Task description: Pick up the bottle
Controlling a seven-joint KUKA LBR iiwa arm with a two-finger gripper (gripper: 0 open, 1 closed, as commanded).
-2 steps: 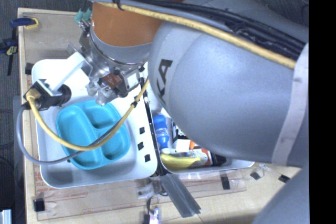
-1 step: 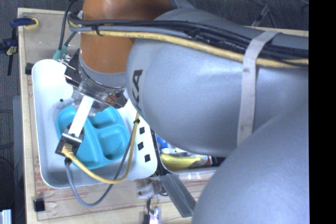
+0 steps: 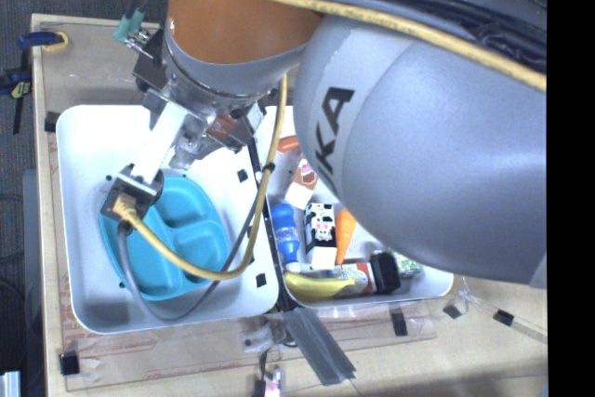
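Observation:
A small blue bottle (image 3: 284, 233) stands at the left wall of the right bin (image 3: 437, 285), next to the divider. A second bottle-like thing with a red label and a black cap (image 3: 370, 275) lies along that bin's front wall. My gripper (image 3: 192, 150) hangs over the left bin (image 3: 79, 153), just above the far edge of a blue divided plate (image 3: 181, 232). The gripper is well to the left of both bottles, and nothing shows between its fingers. The arm's big grey body hides most of the right bin.
In the right bin lie a yellow banana (image 3: 314, 284), an orange carrot (image 3: 344, 233), a cow-patterned carton (image 3: 321, 224), a green piece (image 3: 410, 270) and an orange thing (image 3: 289, 144) at the back. The yellow cable loops across the blue plate.

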